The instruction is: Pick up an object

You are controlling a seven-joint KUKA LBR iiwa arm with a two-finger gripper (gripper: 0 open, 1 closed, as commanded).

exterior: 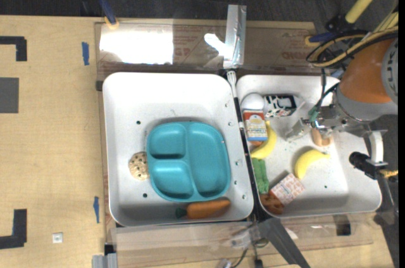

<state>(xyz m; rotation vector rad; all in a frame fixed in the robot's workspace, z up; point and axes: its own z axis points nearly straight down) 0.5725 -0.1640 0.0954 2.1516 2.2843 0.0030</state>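
- Nearest the camera, along the front of my right white bin (361, 197), lie a patterned pink packet (288, 187) and a short yellow banana (310, 162).
- My jaws (316, 127) hang just behind that banana; I cannot tell whether they are apart or together.
- I judge this the approach step: next, descend squarely over the banana.
- Farther off, the left white bin (126, 95) holds a teal 3-compartment plastic tray (188, 159).

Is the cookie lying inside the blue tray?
No, the cookie lies on the white floor of the left bin, touching the left edge of the tray.
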